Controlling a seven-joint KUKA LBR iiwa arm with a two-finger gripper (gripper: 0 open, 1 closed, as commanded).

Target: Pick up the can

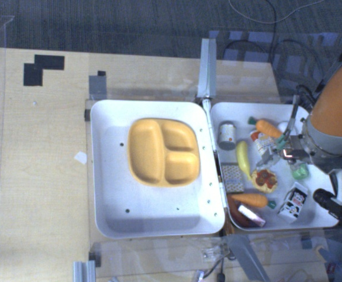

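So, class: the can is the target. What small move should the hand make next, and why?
Probably shift the hand toward the left bin side, to above the can. The can stands at the right bin's upper left, beyond the banana, while the hand hangs mid-bin over other items.

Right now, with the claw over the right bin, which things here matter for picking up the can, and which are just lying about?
For the job:
- can, lying near the right bin's left wall
- claw, over the bin's middle, apart from the can

Just lying about:
- banana
- two carrots
- small carton
- green item
- yellow divided tray in the left bin
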